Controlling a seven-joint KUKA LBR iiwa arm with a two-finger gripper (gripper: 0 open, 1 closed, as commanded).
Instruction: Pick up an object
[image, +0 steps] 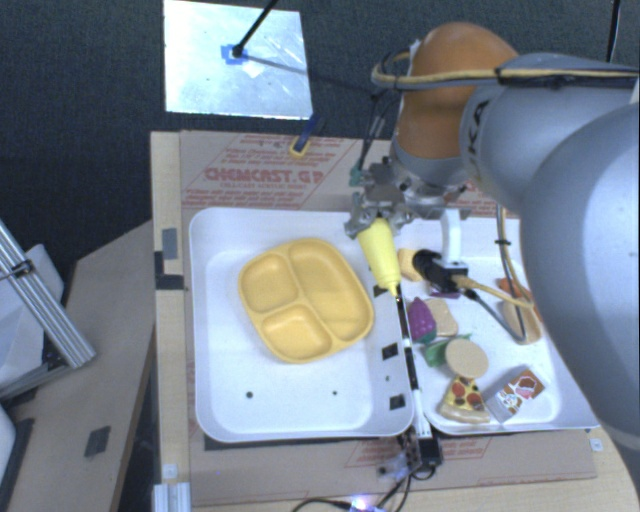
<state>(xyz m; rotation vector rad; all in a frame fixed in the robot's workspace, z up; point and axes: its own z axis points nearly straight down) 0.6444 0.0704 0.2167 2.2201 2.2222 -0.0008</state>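
Hand (374, 228) hangs over the far end of the seam where the two white bins meet, its fingers closed narrowly on the upper end of a yellow tapered object (381, 258). The object slants down from the fingertips, and its thin end points at the divider between the bins. Whether that tip touches the rim is hard to tell from this angle.

In the left bin (230, 400) lies a yellow divided plate (305, 300), set at a tilt near the middle. The right bin (555, 385) holds a scatter of toy foods: a purple piece (422, 318) just beside the divider, a round tan disc (466, 357) nearer the front, a pizza slice (462, 398) at the front rim, and a small printed packet (515, 390) just beside the slice. Both bins sit on the table (110, 300).
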